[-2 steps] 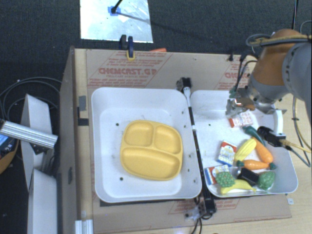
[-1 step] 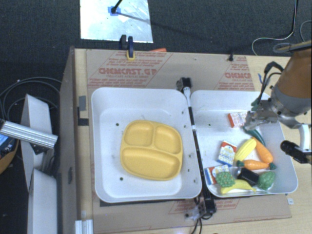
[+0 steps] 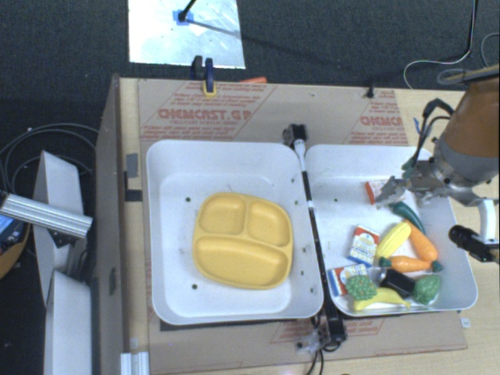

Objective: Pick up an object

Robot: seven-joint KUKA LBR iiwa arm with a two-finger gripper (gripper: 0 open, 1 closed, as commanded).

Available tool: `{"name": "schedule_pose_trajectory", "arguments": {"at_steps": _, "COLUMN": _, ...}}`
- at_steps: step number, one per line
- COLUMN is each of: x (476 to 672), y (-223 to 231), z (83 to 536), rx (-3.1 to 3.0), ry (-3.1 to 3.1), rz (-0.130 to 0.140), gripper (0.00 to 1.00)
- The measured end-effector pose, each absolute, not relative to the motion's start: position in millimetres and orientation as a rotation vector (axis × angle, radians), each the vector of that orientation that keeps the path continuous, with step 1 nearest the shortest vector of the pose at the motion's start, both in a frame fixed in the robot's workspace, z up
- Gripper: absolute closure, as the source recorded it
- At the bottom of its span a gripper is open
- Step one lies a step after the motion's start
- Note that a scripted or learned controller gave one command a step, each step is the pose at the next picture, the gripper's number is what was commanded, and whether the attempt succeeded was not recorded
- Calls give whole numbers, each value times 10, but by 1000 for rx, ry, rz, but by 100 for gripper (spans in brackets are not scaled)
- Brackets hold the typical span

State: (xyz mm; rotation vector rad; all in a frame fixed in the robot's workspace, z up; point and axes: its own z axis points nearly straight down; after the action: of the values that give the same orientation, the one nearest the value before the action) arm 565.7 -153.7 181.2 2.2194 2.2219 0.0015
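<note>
The end effector hangs over the upper part of the right bin, and whether it is clenched or released I cannot tell, because its metal parts blur together. Just at its tip lies a small red item, too small to name; contact between them is not clear. A green pepper lies directly below the tip, its long axis running from upper left to lower right.

Further toward the near edge of this bin is a cluster of toy foods. A yellow corn cob points diagonally, upper right to lower left, and a carrot beside it slants the other way. A second orange carrot lies almost horizontal below them. A small white and red box has printing that is not readable. Near the front wall are a broccoli piece, a black item, a second green piece and a banana, partly covered by the others.

The left bin holds a yellow divided plate. On the cardboard of the worktop red letters read "CHEMCAST GP", partly cut off on the right side by the arm.
</note>
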Motion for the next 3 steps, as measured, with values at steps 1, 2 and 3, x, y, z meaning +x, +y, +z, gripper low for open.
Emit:
{"name": "schedule_pose_trajectory", "arguments": {"at_steps": 1, "x": 5458, "y": -1314, "z": 843, "rx": 2220, "ry": 2221, "rz": 2, "gripper": 0}}
{"name": "schedule_pose_trajectory", "arguments": {"at_steps": 2, "x": 5985, "y": -1573, "z": 850, "rx": 2216, "ry": 2222, "rz": 2, "gripper": 0}}
{"name": "schedule_pose_trajectory", "arguments": {"at_steps": 3, "x": 6355, "y": -1354, "z": 845, "rx": 2218, "ry": 2224, "rz": 1, "gripper": 0}}
